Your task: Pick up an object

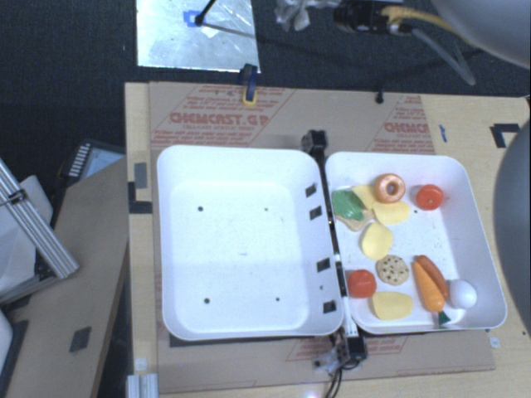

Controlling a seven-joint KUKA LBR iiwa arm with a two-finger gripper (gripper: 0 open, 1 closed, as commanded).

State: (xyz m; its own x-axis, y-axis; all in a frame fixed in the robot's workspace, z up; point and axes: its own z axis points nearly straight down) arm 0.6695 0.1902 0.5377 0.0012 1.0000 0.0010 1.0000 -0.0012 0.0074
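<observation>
The piece I would go for is the red tomato [429, 196]. It sits in the far part of the right bin [479, 247] and, as far as I can see, touches nothing. That is why I favour it: bare bin floor lies on most sides of it, so I judge a straight descent over its middle could close on it without snagging a neighbour.

Just beside it, toward the divider, is the ringed doughnut [388, 188], and below that a pale yellow piece [394, 214]. I should set my closing line so that it does not sweep toward those two. The tomato looks round and smooth, so I expect it to squirt sideways if I close off-centre or too high. I should go low, near the floor, and centre on it.

Further out the going is harder. The green leafy piece [348, 207] lies against the bin's left wall. The cookie [392, 269] looks flat, with little to pinch. The carrot [429, 283] and the white egg [461, 293] crowd together near the front right corner, where the wall would get in my way.

The left bin [178, 247] adjoins along the middle seam, and both bins rest on the desk [207, 106].

My arm [485, 11] looms grey at the upper right, well apart from the tomato. From here I cannot tell how wide my grip stands or whether it has hold of anything. The whole approach has yet to be made.
</observation>
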